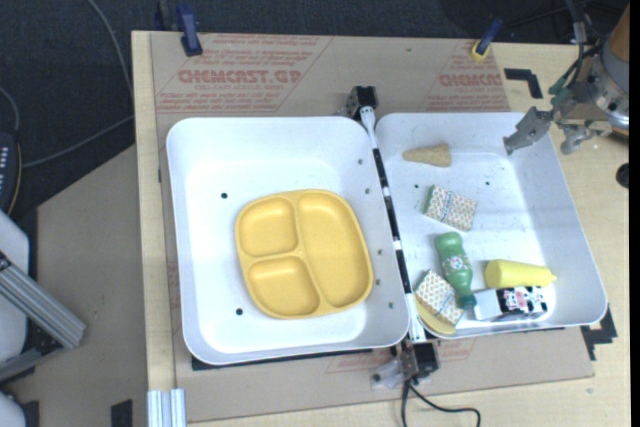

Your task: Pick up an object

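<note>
The arm comes in at the view's right edge, most of it cut off there, with its gripper (548,131) poised over the top right corner of the right bin (560,215). The two fingers stand spread apart with nothing between them.

In that bin lie a tan wedge (428,154) near the top, a patterned packet (449,205), a green bottle (456,267), a yellow bottle-like item (517,273), a black-and-white box (515,302) and a second patterned packet (436,296) atop something yellow, hard to make out. The left bin (200,235) holds a yellow divided plate (303,253).
</note>
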### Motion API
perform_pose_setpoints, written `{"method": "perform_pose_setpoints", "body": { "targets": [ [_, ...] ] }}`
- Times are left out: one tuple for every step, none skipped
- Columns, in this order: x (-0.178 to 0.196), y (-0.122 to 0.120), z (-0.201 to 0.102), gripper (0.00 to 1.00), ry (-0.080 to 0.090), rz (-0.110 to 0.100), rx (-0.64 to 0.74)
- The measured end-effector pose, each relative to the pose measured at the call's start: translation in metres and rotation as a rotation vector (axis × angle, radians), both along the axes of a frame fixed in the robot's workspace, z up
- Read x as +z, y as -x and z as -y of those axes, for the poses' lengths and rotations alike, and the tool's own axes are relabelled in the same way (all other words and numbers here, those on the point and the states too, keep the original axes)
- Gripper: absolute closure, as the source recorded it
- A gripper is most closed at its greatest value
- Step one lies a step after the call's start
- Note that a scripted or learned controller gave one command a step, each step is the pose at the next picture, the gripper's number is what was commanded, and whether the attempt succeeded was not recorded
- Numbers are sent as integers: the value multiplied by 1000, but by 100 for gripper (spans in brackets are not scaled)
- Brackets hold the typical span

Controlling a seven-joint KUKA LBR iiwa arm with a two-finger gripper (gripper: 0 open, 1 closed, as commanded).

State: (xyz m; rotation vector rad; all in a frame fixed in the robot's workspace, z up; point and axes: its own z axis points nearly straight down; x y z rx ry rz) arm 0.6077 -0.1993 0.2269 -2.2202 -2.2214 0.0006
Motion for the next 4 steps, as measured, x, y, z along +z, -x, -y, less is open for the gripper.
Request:
{"method": "perform_pose_setpoints", "body": {
  "targets": [
    [-93, 40, -56, 0, 0, -1, 1],
    [-124, 94, -108, 0, -1, -2, 0],
    [-143, 112, -104, 0, -1, -2, -1],
    [-133, 111, -104, 100, -1, 1, -2]
  ]
}}
